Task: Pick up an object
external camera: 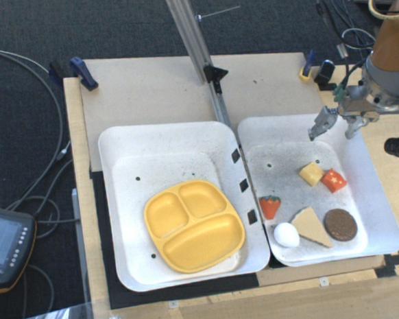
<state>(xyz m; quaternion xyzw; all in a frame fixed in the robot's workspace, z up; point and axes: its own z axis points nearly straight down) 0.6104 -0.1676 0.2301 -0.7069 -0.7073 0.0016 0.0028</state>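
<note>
1. My jaws [336, 125] hang over the far right part of the right bin [365, 170], spread apart, with nothing between the two fingers; one fingertip points toward the bin's middle, the other sits near its right wall.
2. My arm [389, 58], grey with an orange band, enters from the right above the counter [146, 91].
3. The objects lie nearer the camera than my jaws, all resting on the floor of the right bin and none touching the fingers.
4. Closest to my jaws: a small yellow block [311, 174], below and slightly left of the fingers, with a red block [334, 180] just beside it on its right.
5. Farther toward the near edge: a dark brown round cookie-like disc [341, 225], a tan wedge [311, 226] touching its left side, and a white egg [286, 235] just beside the wedge's left corner.
6. A toy strawberry [270, 206] lies near the left wall of the right bin, well apart from my jaws.
7. The left bin [116, 155] holds a yellow divided plate [194, 224] with three compartments, set toward the near side.
8. A metal pole [193, 39] rises from between the bins' far edges.
</note>
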